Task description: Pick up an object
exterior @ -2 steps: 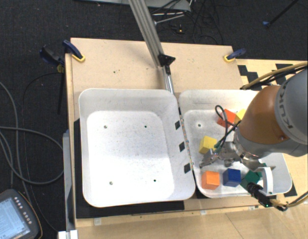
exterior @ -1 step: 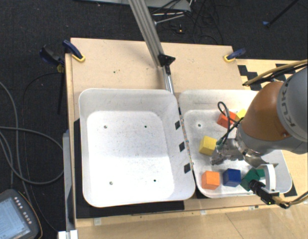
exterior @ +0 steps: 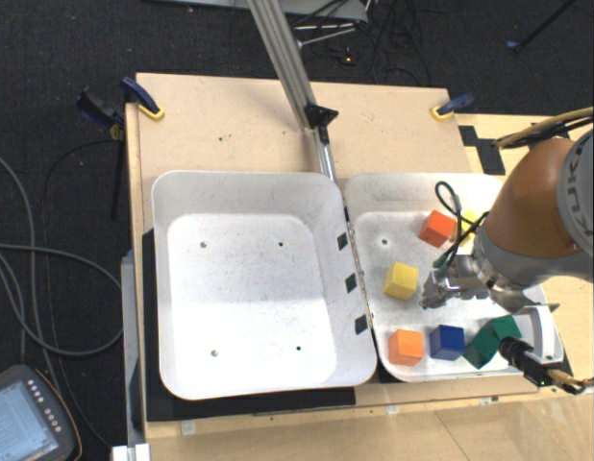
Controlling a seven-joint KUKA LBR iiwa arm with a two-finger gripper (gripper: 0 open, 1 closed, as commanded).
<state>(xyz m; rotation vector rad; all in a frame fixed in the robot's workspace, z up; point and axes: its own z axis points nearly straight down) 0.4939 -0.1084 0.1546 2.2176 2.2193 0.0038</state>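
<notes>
The right bin [exterior: 374, 221] holds several blocks: an orange one [exterior: 436, 229] at the back, a yellow one [exterior: 402, 281] in the middle, another orange one [exterior: 406, 347] at the front, a blue one [exterior: 449, 342] beside it, and a green one [exterior: 492, 342] at the front right. My gripper [exterior: 437, 290] hangs low over the bin just right of the yellow block, between it and the blue block. The wrist hides its fingertips, and I see no block between them.
The left bin [exterior: 247, 281] lies beside the right one, sharing a raised rim. A slanted metal pole [exterior: 283, 51] rises from the bench's back edge. The orange-banded arm [exterior: 537, 214] covers the right bin's right side.
</notes>
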